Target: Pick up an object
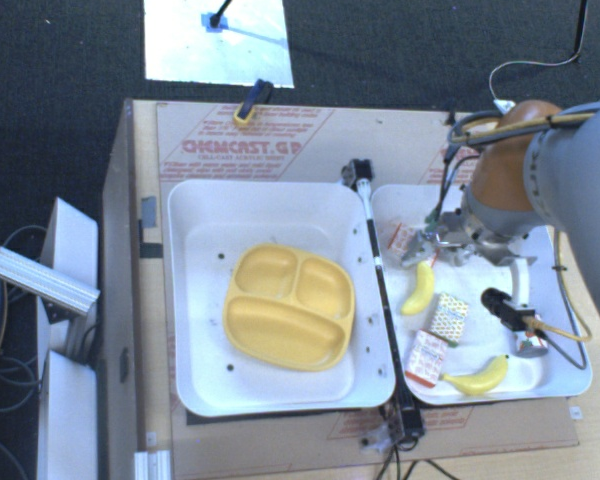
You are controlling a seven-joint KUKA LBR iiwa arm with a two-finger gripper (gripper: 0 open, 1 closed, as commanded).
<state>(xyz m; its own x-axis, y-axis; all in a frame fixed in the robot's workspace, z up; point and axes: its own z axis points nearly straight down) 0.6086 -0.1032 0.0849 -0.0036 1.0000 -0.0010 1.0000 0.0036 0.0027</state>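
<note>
My gripper (421, 253) hangs over the far left part of the right bin (570, 368), reaching in from the right. A yellow banana (418, 289) lies just below it, close to its tip. A red and white packet (401, 238) sits just left of the gripper, near the bin's wall. Further toward the front lie a small patterned box (448, 318), another red and white packet (427, 357) and a second banana (477, 376). Nothing can be seen held in the gripper.
The left bin (195, 268) holds a yellow divided plate (290, 306). A black bar (377, 268) runs along the seam between the two bins. The arm's grey body and orange band (510, 168) cover the right bin's far right part.
</note>
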